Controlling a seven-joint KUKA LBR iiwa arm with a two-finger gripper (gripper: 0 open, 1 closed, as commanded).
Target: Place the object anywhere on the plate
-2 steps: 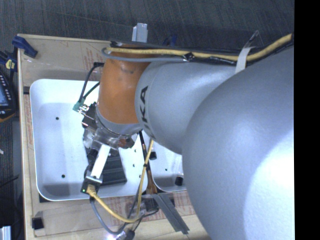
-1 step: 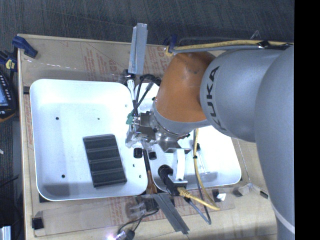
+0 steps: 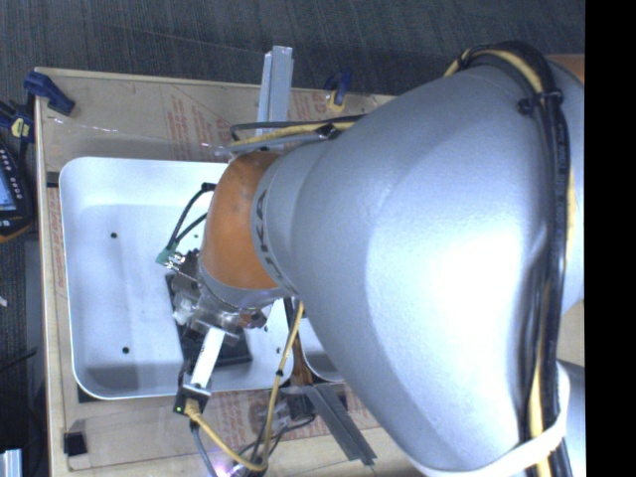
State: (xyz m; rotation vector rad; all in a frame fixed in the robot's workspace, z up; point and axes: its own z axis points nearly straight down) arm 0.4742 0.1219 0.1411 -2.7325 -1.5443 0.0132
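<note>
Mostly, the grey arm point(image 3: 417, 266) takes up the scene, reaching in from the right edge and sloping down to the left across the bench point(image 3: 129, 117). Its thick upper casing covers nearly all of the right bin point(image 3: 320, 363), leaving a curved white sliver of that bin's near corner beside the arm's lower flank. The arm narrows to the orange band point(image 3: 234, 227), which sits over the right side of the left bin point(image 3: 104, 286). Below the band the wrist turns down and toward the near wall, and the gripper point(image 3: 196, 308) hangs low over the bin's near right corner, close to that wall. Seen from above, the wrist hides it too much to tell whether it is open or closed, or whether anything is in it.

Where the object and the plate lie cannot be told, since the arm covers so much of both bins.

The left half of the left bin is bare white floor, with free room out to its far, left and near walls. Two small dark spots point(image 3: 113, 235) mark that floor, well apart from each other. On the bench's far edge a grey metal post point(image 3: 278, 78) stands upright, and a blue clamp point(image 3: 47, 90) grips the far left corner.
</note>
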